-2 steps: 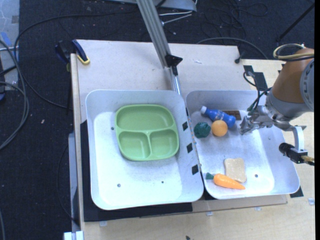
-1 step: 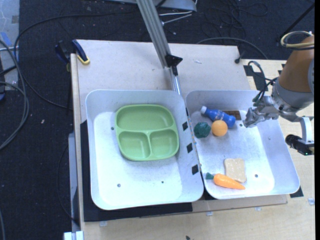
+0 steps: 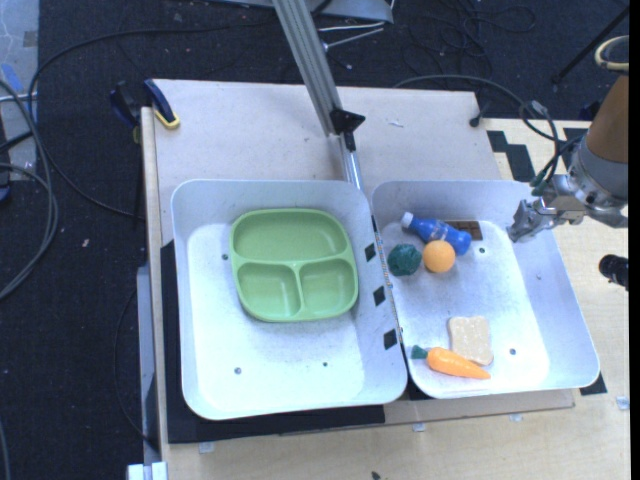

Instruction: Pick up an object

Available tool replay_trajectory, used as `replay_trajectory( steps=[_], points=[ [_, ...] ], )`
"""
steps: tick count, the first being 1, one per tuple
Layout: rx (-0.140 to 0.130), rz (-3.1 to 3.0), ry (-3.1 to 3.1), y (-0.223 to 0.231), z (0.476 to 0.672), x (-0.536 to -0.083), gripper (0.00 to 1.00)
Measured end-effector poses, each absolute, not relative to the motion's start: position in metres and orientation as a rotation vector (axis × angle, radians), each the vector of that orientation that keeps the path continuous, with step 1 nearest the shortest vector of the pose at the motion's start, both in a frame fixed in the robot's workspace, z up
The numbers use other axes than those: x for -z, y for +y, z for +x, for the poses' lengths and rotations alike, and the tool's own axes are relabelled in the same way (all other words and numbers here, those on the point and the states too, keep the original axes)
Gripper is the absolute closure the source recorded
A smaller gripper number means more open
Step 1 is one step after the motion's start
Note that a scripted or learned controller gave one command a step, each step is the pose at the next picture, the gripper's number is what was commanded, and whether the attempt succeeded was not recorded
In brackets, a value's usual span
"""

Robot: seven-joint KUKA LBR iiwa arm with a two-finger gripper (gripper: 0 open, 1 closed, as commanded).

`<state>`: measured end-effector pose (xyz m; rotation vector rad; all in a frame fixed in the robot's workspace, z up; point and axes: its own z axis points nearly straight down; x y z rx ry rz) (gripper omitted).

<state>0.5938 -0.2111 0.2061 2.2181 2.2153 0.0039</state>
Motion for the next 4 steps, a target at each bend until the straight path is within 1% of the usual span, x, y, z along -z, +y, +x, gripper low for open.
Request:
replay_trajectory(
  steps=[1, 2, 3, 4],
  points=[
    [0.000, 2.219, 2.220, -0.211, 0.594, -0.201, 1.00],
    [0.000, 2.215, 2.229, -0.153, 0.595, -0.202, 1.00],
    [0.000, 2.216, 2.231, -0.099, 0.585, -0.195, 1.00],
    [-0.001, 2.215, 2.231, -0.040, 0.584, -0.200, 1.00]
  ],
)
